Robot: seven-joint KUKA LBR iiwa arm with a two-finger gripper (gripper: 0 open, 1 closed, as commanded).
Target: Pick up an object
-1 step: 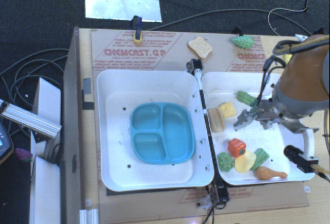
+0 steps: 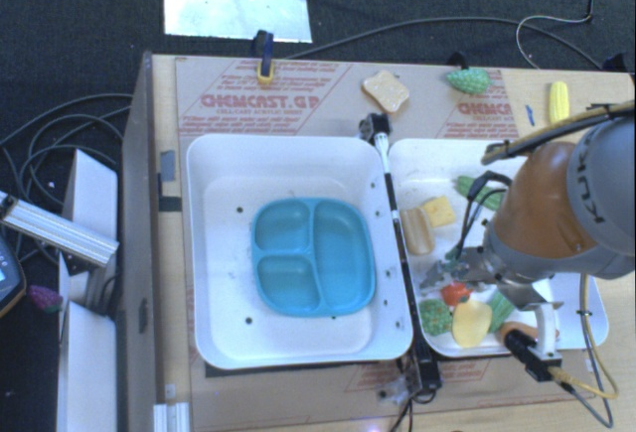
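The gripper (image 2: pixel 449 273) hangs low in the right bin (image 2: pixel 427 162) over a small red toy (image 2: pixel 454 294) (finger spread: cannot tell). Likely light, hard and slick; pinch across its middle.

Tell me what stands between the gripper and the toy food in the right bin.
Nothing visible does. The gripper is low in the right bin, right beside the red piece and the yellow piece. Whether it touches either is unclear.
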